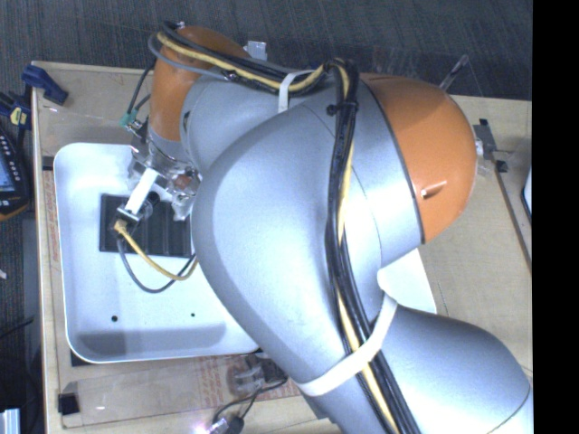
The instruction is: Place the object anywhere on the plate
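The grey arm [298, 242] is reaching in across the desk [470, 242] and is covering most of the scene, with its orange-banded wrist [176, 80] hanging over the far part of the left white bin [77, 242]. The tool [154, 193] is pointing down at a dark rectangular piece [158, 233] that is lying flat on the bin floor; whether that piece is the plate or something else is hard to say. How the tool is set I cannot tell, and nothing is showing plainly in its grip. A yellow cable [154, 265] is looping out from the tool and trailing over the dark piece and the bin floor. The object itself I am not able to pick out with confidence, so where it is sitting cannot be told from here. The chief risk, as I am judging it, is that the tool is carrying nothing, so any release over the dark piece is going to place nothing. A second risk is the slack cable, which is lying low enough to drag or snag on the dark piece and shift it as the arm is moving. With the tool so near the bin's far wall, a sideways move is also risking a knock against the rim.
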`<state>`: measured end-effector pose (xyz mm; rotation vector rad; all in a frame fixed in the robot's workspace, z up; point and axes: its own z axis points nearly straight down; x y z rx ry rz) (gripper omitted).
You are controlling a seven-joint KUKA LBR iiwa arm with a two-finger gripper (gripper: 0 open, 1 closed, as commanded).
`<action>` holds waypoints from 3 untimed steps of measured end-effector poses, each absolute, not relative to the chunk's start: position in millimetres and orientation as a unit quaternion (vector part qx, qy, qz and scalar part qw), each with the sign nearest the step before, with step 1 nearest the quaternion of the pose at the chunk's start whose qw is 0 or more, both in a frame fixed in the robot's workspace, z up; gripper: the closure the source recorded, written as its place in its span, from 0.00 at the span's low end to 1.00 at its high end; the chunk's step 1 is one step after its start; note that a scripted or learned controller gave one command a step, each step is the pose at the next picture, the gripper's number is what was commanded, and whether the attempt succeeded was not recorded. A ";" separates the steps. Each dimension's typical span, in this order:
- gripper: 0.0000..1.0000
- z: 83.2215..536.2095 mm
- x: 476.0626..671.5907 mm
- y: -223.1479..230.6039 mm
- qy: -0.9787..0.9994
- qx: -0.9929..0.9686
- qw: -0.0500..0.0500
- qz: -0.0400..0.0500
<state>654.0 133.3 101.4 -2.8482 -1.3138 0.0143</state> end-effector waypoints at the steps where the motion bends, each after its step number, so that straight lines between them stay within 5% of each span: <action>1: 1.00 110.8 652.5 138.7 -0.423 -0.906 0.006 0.007; 2: 1.00 97.0 604.7 171.7 -0.250 -0.968 -0.001 -0.002; 3: 1.00 242.9 581.2 128.6 -0.250 -0.968 0.001 0.001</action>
